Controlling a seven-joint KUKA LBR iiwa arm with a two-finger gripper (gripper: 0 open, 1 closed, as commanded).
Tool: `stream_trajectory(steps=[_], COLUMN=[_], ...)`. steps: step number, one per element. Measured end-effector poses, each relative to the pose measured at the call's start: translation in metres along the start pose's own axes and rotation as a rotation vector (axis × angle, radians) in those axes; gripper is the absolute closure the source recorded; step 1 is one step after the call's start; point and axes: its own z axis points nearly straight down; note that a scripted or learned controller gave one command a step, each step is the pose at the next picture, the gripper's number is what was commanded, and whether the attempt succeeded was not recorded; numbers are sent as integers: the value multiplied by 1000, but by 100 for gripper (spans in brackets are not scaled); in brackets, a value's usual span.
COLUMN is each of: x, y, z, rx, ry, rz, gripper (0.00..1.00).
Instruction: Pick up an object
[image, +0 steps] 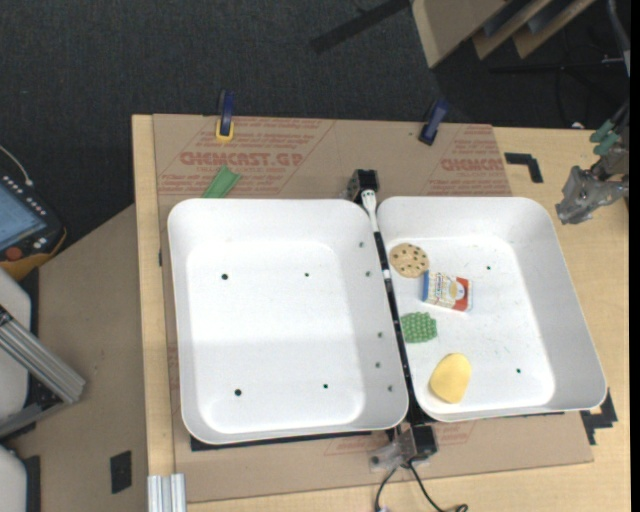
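The right bin (560, 300) holds several small objects along its left side. A round chocolate-chip cookie (408, 259) lies nearest the divider. Just below it rests a small white, red and blue carton (446, 291). A green knobbly piece (417, 327) sits under that, and a yellow lemon-like lump (451, 378) lies near the front wall. My gripper (583, 197) hovers at the far right, outside the right bin's back right corner and well away from all of these objects. It is small and blurred.
The left bin (200, 300) sits beside the right one on a cardboard sheet (300, 150). Blue clamps (226, 118) (434, 122) pin the sheet's far edge. A green strip (221, 182) lies on the cardboard behind the left bin.
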Motion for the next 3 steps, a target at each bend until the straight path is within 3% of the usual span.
stream_trajectory(steps=[1,2,3], x=[8,63,138], y=[-67,-50,-49], z=[-91,2,-35], rx=[-25,-7,-22], ry=[-6,-1,-2], rz=[3,-2,-5], gripper=[100,100,100])
